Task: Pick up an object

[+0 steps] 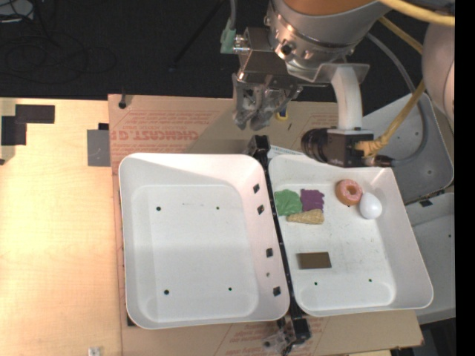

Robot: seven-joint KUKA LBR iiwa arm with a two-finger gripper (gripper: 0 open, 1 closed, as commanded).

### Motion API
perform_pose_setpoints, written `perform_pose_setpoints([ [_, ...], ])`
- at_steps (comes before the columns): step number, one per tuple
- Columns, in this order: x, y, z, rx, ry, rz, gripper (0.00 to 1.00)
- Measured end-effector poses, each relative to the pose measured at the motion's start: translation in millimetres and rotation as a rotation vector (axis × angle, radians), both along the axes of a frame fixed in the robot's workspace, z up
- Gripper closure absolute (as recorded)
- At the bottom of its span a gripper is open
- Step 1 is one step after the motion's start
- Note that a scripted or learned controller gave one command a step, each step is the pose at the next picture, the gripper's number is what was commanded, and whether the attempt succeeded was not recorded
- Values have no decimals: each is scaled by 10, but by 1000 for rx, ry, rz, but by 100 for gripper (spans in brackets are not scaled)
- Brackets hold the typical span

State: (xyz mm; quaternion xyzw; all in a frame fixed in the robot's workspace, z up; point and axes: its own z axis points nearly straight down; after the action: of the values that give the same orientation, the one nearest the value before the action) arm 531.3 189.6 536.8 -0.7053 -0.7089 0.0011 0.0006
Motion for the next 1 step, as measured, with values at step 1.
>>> perform_pose_setpoints([
  [1, -126, 415, 0, 1, 0, 0, 100],
])
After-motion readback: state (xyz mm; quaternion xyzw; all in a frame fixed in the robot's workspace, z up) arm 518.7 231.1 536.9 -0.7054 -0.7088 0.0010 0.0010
